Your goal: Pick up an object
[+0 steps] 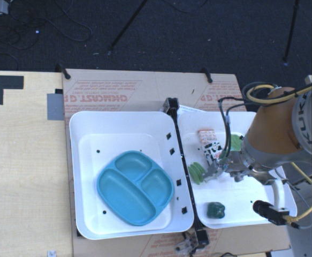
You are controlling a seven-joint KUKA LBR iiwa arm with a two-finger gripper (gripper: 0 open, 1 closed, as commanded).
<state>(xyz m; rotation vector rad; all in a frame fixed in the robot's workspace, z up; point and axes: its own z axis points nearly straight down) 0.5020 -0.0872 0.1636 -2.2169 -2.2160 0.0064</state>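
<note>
Pale desk [22, 170] carries two bins; claw [213, 170] hangs low by green toy [197, 172], grip state unclear, seemingly lining up a grasp

upside-down "gencraft" print on cardboard sheet [99, 90]

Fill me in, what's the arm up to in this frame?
The grey arm reaches in from the right over the right bin, with its hand low near the bin's left side, next to a light green object. Nothing is visibly held, so no pick yet. A small carton, a black-and-white item and a dark green object also lie in that bin. The left bin holds a blue divided plate.
</note>
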